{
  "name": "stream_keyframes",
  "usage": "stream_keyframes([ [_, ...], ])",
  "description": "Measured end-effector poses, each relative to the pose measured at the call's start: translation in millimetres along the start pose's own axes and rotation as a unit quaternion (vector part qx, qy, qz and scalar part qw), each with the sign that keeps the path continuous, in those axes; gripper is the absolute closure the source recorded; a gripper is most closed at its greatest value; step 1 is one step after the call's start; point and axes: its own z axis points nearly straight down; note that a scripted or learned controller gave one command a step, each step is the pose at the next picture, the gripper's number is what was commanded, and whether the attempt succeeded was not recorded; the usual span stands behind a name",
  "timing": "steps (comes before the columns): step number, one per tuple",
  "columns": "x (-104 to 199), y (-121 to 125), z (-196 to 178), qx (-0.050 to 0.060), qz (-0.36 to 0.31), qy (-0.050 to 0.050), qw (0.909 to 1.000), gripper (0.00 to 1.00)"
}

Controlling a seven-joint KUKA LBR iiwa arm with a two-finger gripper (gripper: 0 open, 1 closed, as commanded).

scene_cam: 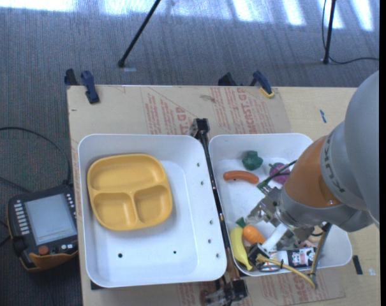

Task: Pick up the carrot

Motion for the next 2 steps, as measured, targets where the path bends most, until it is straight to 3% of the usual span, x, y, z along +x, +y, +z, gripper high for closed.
stream_keyframes([
  [1, -2.9, -0.7, -7.3, 0.005, 0.003, -0.003, 1.0, 1.0],
  [2, -0.3, 0.8, -9.0, 0.002, 0.004, 0.0, 1.0, 0.0],
])
